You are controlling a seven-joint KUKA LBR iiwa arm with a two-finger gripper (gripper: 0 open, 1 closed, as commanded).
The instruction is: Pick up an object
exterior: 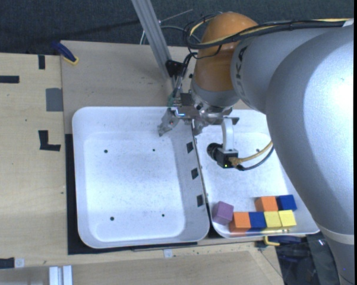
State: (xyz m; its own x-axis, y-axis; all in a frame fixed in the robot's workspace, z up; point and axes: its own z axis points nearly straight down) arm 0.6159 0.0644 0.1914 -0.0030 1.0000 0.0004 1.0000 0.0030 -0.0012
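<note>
The fingers (169,122), whose state I cannot tell, should descend squarely over one block (223,211) lying well below-right of them.

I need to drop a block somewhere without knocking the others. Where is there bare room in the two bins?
The left bin offers a wide bare floor inside its rim, free apart from the gripper at its top right corner. The right bin is crowded along its near edge, where the purple block and the orange, blue and yellow blocks cluster.
</note>
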